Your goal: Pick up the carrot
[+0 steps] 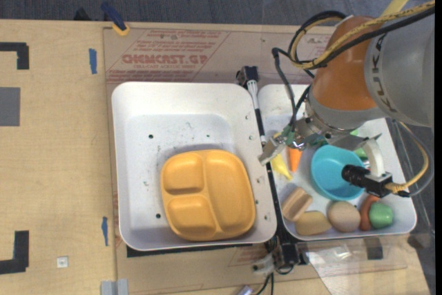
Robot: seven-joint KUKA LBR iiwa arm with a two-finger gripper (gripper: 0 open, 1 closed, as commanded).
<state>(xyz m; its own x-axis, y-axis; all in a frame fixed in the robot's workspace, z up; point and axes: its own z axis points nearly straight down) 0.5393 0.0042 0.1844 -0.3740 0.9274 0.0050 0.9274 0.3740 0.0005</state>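
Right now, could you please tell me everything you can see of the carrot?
The carrot is a small orange piece, smooth like plastic, lying in the right bin near its left wall. It shows as a short tapered sliver, its upper end hidden under the gripper. A yellow item lies against its left side and the blue bowl sits close on its right. Whether the gripper touches it cannot be told.

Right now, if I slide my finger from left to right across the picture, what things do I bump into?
Yellow tray → carrot → blue bowl → green ball.
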